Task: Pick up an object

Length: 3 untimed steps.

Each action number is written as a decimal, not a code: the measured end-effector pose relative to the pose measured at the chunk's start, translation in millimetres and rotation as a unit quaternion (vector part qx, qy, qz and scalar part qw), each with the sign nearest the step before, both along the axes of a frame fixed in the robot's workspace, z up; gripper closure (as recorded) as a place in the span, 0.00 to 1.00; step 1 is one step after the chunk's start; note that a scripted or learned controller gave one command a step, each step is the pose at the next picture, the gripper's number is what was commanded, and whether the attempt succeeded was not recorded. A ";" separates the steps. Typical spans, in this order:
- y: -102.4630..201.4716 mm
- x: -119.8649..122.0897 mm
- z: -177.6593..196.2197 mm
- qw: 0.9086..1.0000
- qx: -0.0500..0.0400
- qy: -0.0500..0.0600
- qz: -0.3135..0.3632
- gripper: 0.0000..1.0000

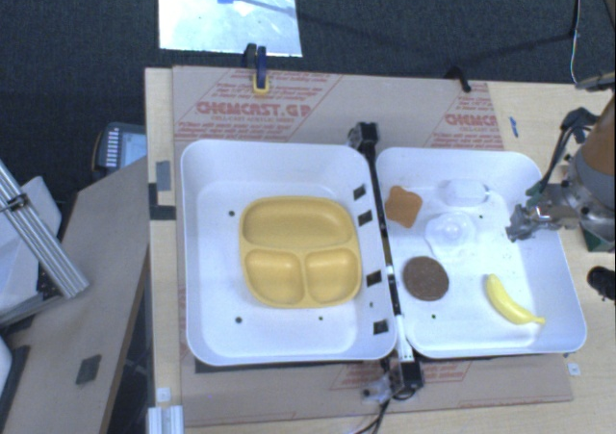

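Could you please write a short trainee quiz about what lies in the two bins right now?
1. True or false: the yellow tray sits in the right bin.
2. Which item lies nearest the bins' shared divider: A banana, B brown disc, C clear cup?
3. Fill in: the pincer is above the ___ bin.

Key: 1 false, it sits in the left bin; 2 B; 3 right.

The grey arm reaches in from the right edge, its metallic two-finger tool (pixel 520 222) extended leftward from the wrist, held low.
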<state>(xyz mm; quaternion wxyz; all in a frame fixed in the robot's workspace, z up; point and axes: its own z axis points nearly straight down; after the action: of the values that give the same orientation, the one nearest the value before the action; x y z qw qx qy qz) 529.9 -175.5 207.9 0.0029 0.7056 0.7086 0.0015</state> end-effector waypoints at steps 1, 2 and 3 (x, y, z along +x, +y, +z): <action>-0.2 1.3 28.7 1.000 0.000 0.001 0.000 1.00; 50.6 1.9 17.5 1.000 0.002 0.002 0.002 1.00; 101.2 0.4 8.4 1.000 0.002 0.002 0.002 1.00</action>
<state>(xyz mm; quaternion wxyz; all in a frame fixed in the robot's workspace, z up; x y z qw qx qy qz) 530.3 -74.3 216.3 0.0003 0.7039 0.7103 0.0013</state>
